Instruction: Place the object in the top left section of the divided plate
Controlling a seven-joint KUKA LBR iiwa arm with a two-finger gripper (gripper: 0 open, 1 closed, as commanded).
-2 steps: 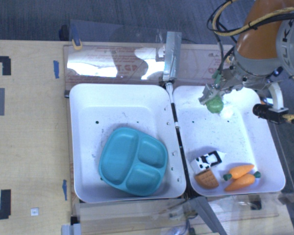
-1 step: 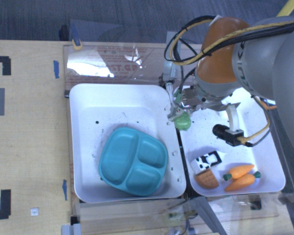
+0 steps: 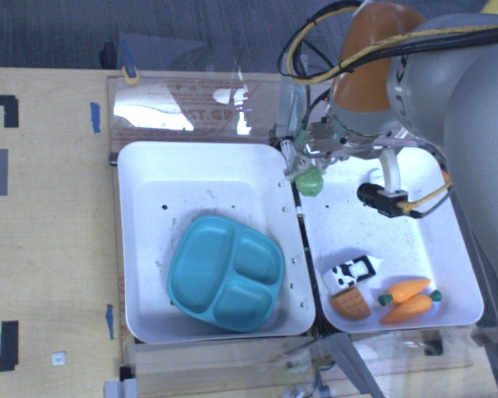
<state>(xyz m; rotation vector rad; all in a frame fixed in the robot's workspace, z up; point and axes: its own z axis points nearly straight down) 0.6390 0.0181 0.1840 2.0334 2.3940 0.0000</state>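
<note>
The small round green object (image 3: pixel 310 182) sits directly beneath the two-finger gripper (image 3: pixel 305 166), above the seam where the two bins meet, near their far end. It appears to be pinched between the fingers, which close around its upper part; contact is judged from its position and is not fully resolved.

The target, a teal divided plastic plate (image 3: pixel 225 273) with three sections, lies in the left white bin (image 3: pixel 141 181), toward the near side and slightly rotated.

Recommended procedure: carry the object across the rim with clearance, then descend over the plate's upper-left section, the long one along its left edge. Release low to prevent rolling over the dividers.

In the right white bin (image 3: pixel 456 247) lie two orange carrots (image 3: pixel 408 298), a black-and-white block (image 3: pixel 351 272) and a tan piece (image 3: pixel 350 304), well apart from the transfer path.
</note>
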